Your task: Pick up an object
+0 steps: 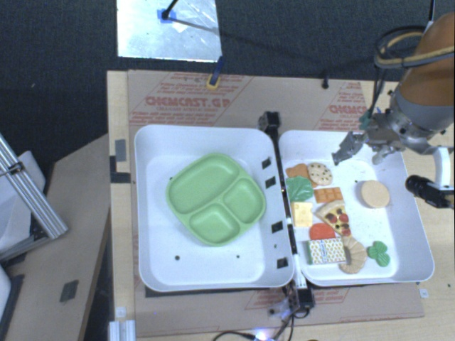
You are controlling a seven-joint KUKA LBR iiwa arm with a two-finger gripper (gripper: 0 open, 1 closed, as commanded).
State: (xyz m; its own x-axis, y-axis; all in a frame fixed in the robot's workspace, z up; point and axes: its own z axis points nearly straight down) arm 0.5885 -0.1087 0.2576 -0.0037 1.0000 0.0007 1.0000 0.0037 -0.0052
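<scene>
Gripper (361,150) sat over the back part of the right bin (409,212), fingers spread apart with nothing between them, one tip pointing toward the bin divider, the other toward the arm side. Nearest items: a chocolate-chip cookie (320,173) just in front and to the divider side of the jaws, an orange cracker (297,170) touching it further out, and a round tan disc (374,194) in front on the arm side, none touching the fingers. Further forward lay a waffle-like orange square (328,195), a green leaf (299,189), a yellow cheese slice (303,214), a pizza slice (335,215) and a red piece (321,231). At the bin's front edge, well apart from the jaws: a patterned box (326,251), a tan bread-like piece (352,255), a small green vegetable (380,253). Past the divider, the left bin (156,261) held a green three-section plate (215,199). Behind both bins, a shiny sheet (168,20) lay on the dark floor.
</scene>
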